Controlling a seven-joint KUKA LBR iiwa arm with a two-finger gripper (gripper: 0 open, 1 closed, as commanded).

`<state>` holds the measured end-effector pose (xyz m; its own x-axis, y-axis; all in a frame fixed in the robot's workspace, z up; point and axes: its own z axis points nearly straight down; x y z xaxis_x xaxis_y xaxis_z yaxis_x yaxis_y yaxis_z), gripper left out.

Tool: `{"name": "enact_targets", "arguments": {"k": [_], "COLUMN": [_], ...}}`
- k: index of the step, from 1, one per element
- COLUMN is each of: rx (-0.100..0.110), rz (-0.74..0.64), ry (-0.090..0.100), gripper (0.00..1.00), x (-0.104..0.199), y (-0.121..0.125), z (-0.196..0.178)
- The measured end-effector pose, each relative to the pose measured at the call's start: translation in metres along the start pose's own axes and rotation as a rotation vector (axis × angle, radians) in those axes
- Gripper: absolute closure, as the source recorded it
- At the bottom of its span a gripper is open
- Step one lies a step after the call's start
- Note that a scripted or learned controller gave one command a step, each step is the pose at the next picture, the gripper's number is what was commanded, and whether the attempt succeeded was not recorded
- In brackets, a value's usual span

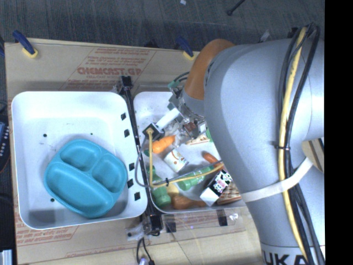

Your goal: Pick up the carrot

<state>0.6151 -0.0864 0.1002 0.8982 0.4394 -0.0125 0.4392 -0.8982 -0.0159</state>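
Note:
The carrot (163, 145), short and orange, lies in the right bin (144, 105) near its left wall, among other items. My gripper (181, 118) hangs over the upper middle of that bin, just above and to the right of the carrot. The grey arm with its orange band (199, 70) covers the bin's right side. Nothing shows as held.
The left bin (33, 115) holds a blue divided tray (84, 176). Around the carrot lie a small white bottle (176, 159), a reddish sausage (210, 158), a cow-patterned carton (217, 185), a green item (190, 182) and a brown piece (183, 202).

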Motion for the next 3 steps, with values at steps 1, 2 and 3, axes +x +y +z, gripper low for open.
{"name": "enact_targets", "arguments": {"k": [1,2,3], "rx": [-0.006,-0.017,-0.01], "rz": [0.084,0.157,0.192], "ry": [0.005,0.021,0.014], "gripper": [1.0,1.0,1.0], "x": [-0.089,-0.125,-0.142], "y": [-0.02,-0.051,-0.027], "z": [0.01,0.008,-0.116]}}
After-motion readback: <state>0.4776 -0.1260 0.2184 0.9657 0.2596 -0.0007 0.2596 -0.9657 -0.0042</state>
